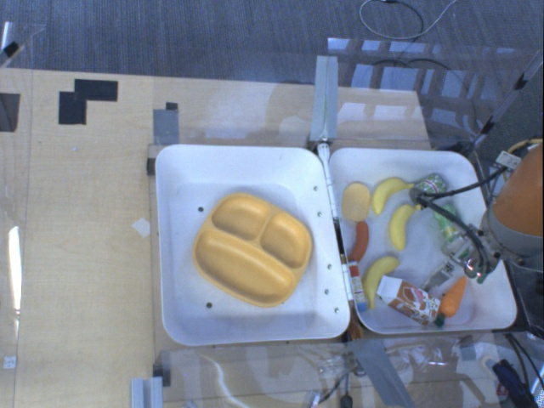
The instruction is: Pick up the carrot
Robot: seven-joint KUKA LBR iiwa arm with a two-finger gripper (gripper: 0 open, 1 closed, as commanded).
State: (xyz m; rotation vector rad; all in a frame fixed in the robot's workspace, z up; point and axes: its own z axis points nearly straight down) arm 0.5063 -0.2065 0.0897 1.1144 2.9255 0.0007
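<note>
The carrot (pixel 453 297) is a short orange piece lying at a slant near the front right corner of the right bin (pixel 507 313). It rests against the end of a small printed carton (pixel 409 301). My gripper (pixel 456 266) hangs just above and slightly behind the carrot, low over the bin, with its metal end pointing down toward the carrot's upper end. The view does not settle whether it touches the carrot. Nothing is seen held in it.
The right bin also holds three yellow bananas (pixel 389 192) (pixel 399 225) (pixel 378 274), a pale yellow disc (pixel 356 201), a red sausage (pixel 359 241) and a green bottle (pixel 433 185). The left bin (pixel 174 228) carries a yellow divided plate (pixel 252 249). The arm's cables cross the right bin.
</note>
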